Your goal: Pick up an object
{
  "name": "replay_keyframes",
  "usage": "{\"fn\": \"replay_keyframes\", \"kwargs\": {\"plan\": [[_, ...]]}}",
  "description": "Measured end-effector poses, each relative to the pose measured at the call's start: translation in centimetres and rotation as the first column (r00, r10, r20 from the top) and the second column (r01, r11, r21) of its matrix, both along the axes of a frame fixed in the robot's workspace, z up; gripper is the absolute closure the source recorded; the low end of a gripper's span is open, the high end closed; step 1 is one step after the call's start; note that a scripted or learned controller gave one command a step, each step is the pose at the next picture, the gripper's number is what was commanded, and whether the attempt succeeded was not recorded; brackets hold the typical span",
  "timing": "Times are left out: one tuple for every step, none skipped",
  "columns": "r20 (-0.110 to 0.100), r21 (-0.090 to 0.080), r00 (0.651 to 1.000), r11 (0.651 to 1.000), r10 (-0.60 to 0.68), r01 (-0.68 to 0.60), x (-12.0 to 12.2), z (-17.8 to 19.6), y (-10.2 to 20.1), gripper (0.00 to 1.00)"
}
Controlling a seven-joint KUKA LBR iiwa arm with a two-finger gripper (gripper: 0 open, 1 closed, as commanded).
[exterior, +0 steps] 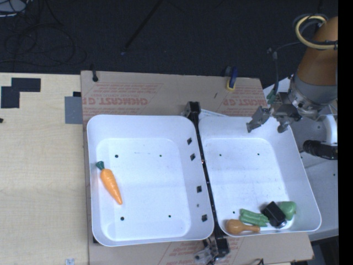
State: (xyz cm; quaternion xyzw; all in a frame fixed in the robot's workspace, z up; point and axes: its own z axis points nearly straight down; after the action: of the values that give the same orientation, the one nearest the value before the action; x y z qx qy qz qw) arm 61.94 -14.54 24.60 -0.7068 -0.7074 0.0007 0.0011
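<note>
The grey arm with its orange band reaches in from the right, and its two-finger gripper [268,120] hangs over the far right rim of the right-hand shallow white plastic bin [253,173], its jaws spread apart with nothing between them. Any of the toys would serve as the thing to pick up. In the left-hand shallow white plastic bin [143,142], near its left wall, lies an orange plastic toy carrot with a green top [111,184], well apart from everything else. In the near right corner of the right bin a cluster sits close together: a tan pear-shaped toy gourd [240,227], a long green toy vegetable [253,218] touching it, a small black block [274,214] leaning against that, and a rounded green toy [287,208] just behind the block. All look like light, hollow, stiff plastic with smooth, fairly slippery skin, unlikely to break but apt to squirt out of a pinch on a taper. The carrot looks the easier take: lying alone, it would be best gripped across its thick upper body just below the green top. The clustered pieces sit against the bin's wall and each other, so the jaws would have little room to close around one cleanly.
</note>
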Motion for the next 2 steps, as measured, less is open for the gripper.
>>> {"fn": "replay_keyframes", "kwargs": {"plan": [[0.011, -0.001, 1.000, 1.000, 0.006, -0.006, 2.7, 9.0, 6.5, 0.00], [0.004, 0.001, 1.000, 1.000, 0.007, -0.007, 1.9, 12.0, 14.3, 0.00]]}}
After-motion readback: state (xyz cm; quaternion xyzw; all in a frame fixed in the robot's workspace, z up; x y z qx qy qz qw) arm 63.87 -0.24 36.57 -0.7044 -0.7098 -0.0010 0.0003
